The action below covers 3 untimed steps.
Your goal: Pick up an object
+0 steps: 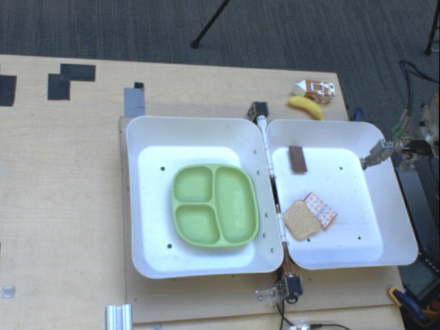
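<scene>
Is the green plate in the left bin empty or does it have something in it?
Empty. All three compartments of the plate show bare green; it lies flat in the left bin.

- A green three-compartment plate (214, 206) lies flat in the middle of the left bin, its one long compartment toward the right bin.
- A small dark brown block (297, 159) lies flat in the right bin near its far wall.
- A tan toast slice (300, 219) lies flat near the right bin's left wall.
- A red-and-white patterned packet (322, 208) lies touching the toast's right edge.
</scene>
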### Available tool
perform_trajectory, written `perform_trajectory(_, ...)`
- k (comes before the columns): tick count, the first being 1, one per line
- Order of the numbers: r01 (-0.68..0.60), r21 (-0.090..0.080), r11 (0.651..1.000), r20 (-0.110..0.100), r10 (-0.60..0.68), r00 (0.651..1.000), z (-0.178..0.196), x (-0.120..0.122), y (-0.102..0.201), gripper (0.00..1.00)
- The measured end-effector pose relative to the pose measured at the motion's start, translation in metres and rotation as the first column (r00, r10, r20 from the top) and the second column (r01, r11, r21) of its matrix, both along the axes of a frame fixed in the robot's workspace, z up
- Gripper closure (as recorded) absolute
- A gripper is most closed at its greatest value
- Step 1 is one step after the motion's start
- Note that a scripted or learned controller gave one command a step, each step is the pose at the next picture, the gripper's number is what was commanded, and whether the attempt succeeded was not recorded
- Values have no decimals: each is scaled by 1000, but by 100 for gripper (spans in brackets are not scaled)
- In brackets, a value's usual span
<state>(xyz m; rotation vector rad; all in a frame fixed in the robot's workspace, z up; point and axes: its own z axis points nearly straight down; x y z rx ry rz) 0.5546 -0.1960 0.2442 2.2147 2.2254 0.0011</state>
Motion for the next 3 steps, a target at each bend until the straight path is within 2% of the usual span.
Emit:
perform_trajectory(1,3,1,1000,-2,-3,1000,-78,-68,-10,0)
perform_trajectory(2,3,-2,1000,7,-3,1000,-148,-65,27,0)
perform_trajectory(3,0,1,1000,8,0,1000,-137,-64,29,100)
